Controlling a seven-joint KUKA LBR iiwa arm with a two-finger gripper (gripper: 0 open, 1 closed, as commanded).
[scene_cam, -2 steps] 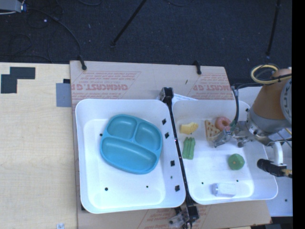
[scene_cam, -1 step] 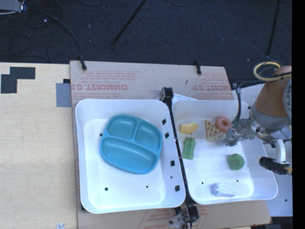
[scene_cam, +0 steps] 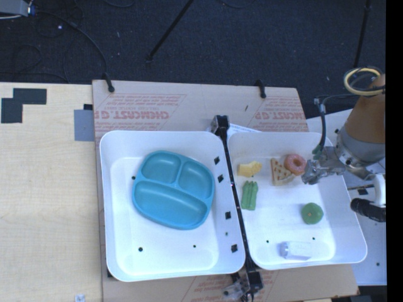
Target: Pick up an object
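The right bin (scene_cam: 352, 244) holds several small things. A pink donut (scene_cam: 294, 163) leans against a tan wedge (scene_cam: 279, 172) near the far side. Left of them lies a yellow piece (scene_cam: 249, 168), with a green pickle (scene_cam: 250, 194) just in front of it. A round green object (scene_cam: 312, 213) rests toward the right, and a pale grey-white block (scene_cam: 296, 250) lies near the front wall. My gripper (scene_cam: 313, 172) hangs over the bin's right part, just right of the donut and above the round green object. I see nothing held in it.
The left bin (scene_cam: 119, 231) carries a blue divided plate (scene_cam: 174, 189). A black divider (scene_cam: 230, 200) runs between the two bins. The grey arm with its orange band (scene_cam: 367, 121) comes in from the right, above the right bin's wall.
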